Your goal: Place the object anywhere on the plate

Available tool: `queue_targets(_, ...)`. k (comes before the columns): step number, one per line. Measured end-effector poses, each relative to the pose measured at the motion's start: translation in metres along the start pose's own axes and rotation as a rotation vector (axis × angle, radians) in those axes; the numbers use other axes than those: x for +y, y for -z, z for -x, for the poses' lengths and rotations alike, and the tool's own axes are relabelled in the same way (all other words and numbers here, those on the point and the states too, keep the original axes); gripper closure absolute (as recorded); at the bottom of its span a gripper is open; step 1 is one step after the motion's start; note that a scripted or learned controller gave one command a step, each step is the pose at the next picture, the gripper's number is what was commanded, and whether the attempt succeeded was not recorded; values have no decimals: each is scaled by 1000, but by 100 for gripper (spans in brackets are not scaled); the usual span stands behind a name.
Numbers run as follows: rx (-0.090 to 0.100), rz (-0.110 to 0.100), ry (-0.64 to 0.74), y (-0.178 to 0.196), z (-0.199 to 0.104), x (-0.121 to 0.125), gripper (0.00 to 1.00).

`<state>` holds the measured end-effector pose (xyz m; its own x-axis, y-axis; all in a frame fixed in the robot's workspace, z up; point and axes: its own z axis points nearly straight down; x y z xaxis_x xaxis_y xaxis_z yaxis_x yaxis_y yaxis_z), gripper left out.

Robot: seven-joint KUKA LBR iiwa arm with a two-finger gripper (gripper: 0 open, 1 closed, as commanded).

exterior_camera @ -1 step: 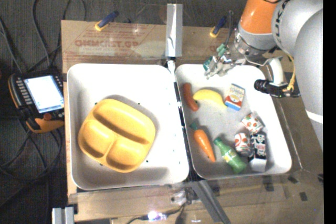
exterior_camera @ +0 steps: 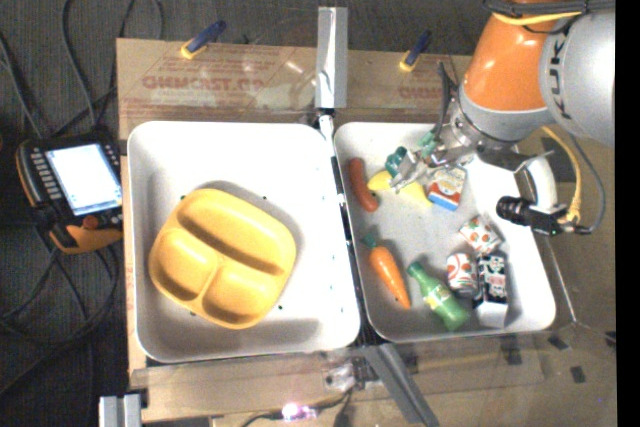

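The yellow divided plate lies in the left bin, tilted a little toward the front left. My gripper hangs low in the back part of the right bin. It sits right over a small yellow toy and a teal piece. Whether it holds either one is hidden by the gripper body. A red sausage lies just left of the yellow toy, apart from the gripper.
In the right bin there are also a blue and red carton, a carrot, a green bottle, a round can and two small cartons. A handheld pendant rests left of the bench.
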<state>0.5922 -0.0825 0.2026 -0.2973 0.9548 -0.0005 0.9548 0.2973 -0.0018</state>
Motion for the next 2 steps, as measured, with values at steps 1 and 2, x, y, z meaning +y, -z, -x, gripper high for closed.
queue_targets(1, 1, 2, 235, 12, -65, 20, 100)
queue_targets(2, 0, 0, 309, -10, -87, 20, 100)
